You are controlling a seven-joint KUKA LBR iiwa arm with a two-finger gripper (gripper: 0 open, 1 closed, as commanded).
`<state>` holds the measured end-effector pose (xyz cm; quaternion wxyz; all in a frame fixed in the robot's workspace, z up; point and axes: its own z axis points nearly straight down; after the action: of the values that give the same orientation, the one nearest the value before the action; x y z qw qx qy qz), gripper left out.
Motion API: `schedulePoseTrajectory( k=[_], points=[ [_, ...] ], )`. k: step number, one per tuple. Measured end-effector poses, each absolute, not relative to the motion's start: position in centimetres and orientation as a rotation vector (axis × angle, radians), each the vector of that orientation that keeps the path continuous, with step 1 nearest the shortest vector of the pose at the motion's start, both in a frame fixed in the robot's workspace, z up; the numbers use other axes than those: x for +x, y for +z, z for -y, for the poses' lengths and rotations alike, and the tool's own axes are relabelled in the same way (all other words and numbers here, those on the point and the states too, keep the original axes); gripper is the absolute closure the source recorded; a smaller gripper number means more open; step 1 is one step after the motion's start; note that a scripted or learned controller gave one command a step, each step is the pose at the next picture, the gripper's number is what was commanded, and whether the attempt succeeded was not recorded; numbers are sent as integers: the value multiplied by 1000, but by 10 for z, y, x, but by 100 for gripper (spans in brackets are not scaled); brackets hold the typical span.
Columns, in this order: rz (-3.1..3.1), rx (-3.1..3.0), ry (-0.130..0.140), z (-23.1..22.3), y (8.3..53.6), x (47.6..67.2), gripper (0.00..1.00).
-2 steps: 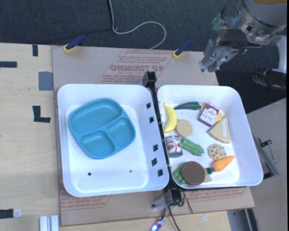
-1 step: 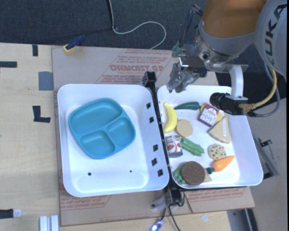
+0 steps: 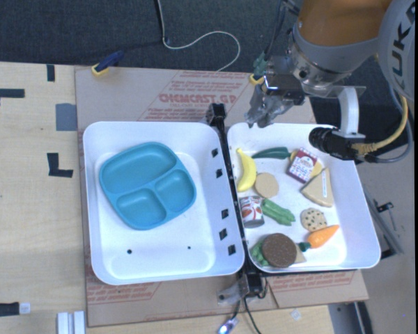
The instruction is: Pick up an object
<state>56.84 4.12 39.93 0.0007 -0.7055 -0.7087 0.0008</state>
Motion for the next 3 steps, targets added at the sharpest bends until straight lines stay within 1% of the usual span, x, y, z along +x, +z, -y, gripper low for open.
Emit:
schedulePoseTrajectory(
  k=[1,2,3],
  points=[
    [2224,-2219,4,-51,348,630,100],
    [2226,-2210,8,-126,271,655,100],
    [2225,-2215,1,-123,287,655,100]
  ],
)
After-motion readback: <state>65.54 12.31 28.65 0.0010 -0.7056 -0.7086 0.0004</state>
